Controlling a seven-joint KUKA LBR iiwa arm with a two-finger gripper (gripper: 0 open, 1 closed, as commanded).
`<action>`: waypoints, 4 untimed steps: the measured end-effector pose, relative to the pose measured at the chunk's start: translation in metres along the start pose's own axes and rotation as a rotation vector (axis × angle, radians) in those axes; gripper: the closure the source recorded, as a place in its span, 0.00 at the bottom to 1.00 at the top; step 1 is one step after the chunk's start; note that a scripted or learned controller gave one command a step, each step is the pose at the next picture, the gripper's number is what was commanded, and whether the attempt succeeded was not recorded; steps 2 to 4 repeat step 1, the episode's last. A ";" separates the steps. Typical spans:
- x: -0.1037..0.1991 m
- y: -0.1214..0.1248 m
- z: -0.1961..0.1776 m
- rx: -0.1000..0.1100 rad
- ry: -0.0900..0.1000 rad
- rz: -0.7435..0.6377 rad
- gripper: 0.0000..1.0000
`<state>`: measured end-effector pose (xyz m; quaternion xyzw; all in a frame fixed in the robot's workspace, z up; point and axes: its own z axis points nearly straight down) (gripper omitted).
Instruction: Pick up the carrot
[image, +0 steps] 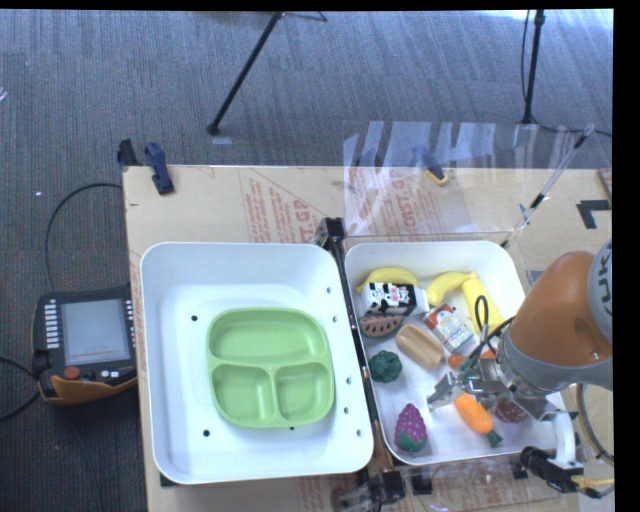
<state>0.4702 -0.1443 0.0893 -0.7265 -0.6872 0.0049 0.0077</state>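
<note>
- Orange plastic toy carrot (477, 413) is seen lying slantwise on the floor of the right shallow white bin (505, 256), toward its near right corner.
- Metal two-finger gripper (462, 386) is poised right at the carrot's upper end, at the tip of the grey arm with the orange band (560, 312); a grasp approach is judged to be under way.
- Gripper state cannot be told; the carrot is not seen clamped, so no hold is claimed.
- Low wrist placement is judged to suit a pick from above, since the carrot lies flat.
- Crowding is noted: a tan toy bread roll (420, 345) just beyond the gripper, a dark green toy broccoli (385, 366) to its left, a purple toy grape bunch (411, 427) near the front wall.
- Two yellow toy bananas (460, 287), a black-and-white toy cow carton (388, 296) and a small labelled bottle (450, 325) are set further back, well apart from the carrot.
- Bread roll is judged the likeliest obstruction.
- Green three-compartment plate (270, 363) sits in the left white bin (165, 300).
</note>
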 end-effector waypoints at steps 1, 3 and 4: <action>0.001 0.004 -0.013 -0.010 0.002 0.005 1.00; 0.001 0.004 -0.013 -0.010 0.002 0.005 1.00; 0.001 0.004 -0.013 -0.010 0.002 0.005 1.00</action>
